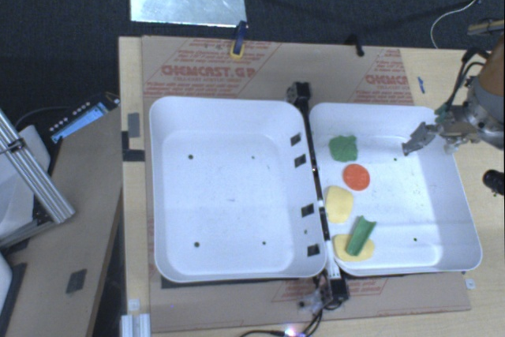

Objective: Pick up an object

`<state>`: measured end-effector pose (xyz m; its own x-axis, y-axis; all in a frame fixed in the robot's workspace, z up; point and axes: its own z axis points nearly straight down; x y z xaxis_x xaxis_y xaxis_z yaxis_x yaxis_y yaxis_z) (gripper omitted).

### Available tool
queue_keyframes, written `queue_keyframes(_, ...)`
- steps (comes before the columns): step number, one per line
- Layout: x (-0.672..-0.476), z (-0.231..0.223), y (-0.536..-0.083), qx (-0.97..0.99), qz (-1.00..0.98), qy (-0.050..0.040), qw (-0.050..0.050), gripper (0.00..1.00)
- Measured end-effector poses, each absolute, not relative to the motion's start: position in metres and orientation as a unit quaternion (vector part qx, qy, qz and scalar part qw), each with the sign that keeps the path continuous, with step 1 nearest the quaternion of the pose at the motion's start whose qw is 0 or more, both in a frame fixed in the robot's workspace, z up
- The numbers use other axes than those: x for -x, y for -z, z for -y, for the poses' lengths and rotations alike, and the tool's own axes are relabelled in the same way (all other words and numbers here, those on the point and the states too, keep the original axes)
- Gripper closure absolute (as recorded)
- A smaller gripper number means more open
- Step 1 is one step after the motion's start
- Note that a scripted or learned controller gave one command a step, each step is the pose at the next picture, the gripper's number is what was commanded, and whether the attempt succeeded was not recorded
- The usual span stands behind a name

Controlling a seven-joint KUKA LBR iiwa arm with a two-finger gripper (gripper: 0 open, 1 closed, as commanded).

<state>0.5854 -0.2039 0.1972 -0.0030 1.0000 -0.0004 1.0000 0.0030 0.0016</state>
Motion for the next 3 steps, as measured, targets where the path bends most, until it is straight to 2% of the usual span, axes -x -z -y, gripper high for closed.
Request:
queue_keyframes(1,-0.625,0.164,-0.105,-0.705,-0.710,-0.0016,0.002,0.00)
queue_keyframes(2,-0.667,0.128,-0.085,-0.704,-0.710,-0.0023,0.002,0.00)
queue_keyframes(3,-0.669,0.083,-0.085,-0.705,-0.709,-0.0007,0.001,0.00)
